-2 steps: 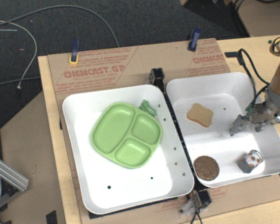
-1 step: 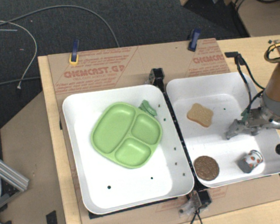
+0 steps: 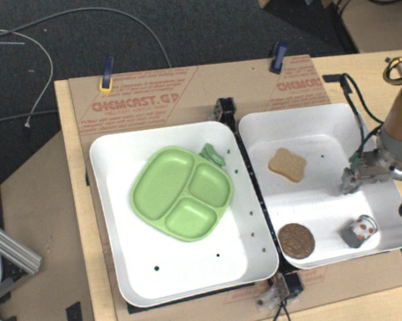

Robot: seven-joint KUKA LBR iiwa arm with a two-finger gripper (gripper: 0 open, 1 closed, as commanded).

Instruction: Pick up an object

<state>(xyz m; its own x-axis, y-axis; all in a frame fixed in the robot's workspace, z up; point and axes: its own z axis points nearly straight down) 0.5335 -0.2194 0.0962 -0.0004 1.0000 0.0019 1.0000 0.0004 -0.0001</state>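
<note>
The brown cardboard sheet (image 3: 135, 99) at the top reads "CHEMCAST GP" in red. A green plastic plate with three sections (image 3: 182, 192) fills the left white bin (image 3: 128, 274). In the right white bin (image 3: 313, 124) lie a tan bread slice (image 3: 287, 164), a round brown cookie (image 3: 297, 240) and a small grey can (image 3: 359, 230). The gripper (image 3: 348, 178) sits at right.

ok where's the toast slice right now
The toast slice lies in the right bin, upper left part, above the brown round disc.
</note>
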